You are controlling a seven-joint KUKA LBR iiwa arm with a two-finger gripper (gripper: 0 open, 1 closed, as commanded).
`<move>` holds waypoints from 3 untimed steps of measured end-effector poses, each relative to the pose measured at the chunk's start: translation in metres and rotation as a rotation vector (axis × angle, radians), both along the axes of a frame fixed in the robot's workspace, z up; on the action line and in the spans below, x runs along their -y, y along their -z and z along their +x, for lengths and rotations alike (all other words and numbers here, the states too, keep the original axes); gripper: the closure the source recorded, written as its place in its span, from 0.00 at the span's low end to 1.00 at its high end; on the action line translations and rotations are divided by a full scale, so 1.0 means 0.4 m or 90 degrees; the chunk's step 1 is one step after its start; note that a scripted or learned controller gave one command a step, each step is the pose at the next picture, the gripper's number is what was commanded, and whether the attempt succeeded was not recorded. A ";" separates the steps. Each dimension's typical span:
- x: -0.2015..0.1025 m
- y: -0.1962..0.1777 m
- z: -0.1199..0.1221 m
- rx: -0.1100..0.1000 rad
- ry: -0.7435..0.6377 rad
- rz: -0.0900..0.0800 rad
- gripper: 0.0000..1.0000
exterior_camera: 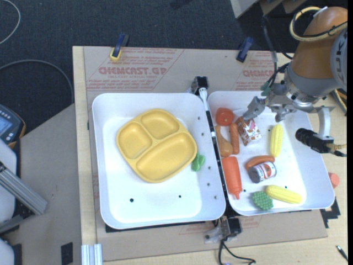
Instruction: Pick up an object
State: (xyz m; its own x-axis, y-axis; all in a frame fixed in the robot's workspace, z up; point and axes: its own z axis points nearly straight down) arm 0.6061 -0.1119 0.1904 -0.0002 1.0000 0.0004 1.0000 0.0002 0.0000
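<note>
The gripper [268, 107] hangs over the upper part of the right bin [314, 173], its two fingers [254, 109] spread apart with nothing between them. Just below the nearer finger lies a small carton [250, 131] with a red and white printed face, tilted and lying on the bin floor; it is the thing closest to the fingertips, though whether a finger touches it is hard to tell.

Around the carton the bin is crowded. A red tomato [224, 116] sits to its left, with a tan piece and an orange sausage [235, 138] packed just beside it. A carrot [232, 175] lies lengthwise along the left wall. An upright corn cob [276, 141] rests to the right of the carton, and a red hot dog [260, 161] touches a small can [262, 173] below. A second corn cob [284, 194] and a green broccoli piece [263, 201] lie near the front edge.

The left bin [110, 192] holds a yellow divided plate [156, 144] with a small green item [198, 162] just beside its right rim.

The arm's orange band [322, 37] is partly cut off at the frame's right edge, and the print on the carton is too small to read.
</note>
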 end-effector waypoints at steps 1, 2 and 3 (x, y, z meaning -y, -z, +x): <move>-0.169 0.014 0.062 0.002 -0.004 0.000 0.00; -0.354 0.013 0.156 0.004 -0.005 0.000 0.00; -0.550 0.063 0.149 0.000 -0.004 0.001 0.00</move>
State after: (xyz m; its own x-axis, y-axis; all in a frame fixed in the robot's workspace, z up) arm 0.6659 0.1083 0.1650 -0.0072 1.0000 0.0019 1.0000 0.0072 -0.0004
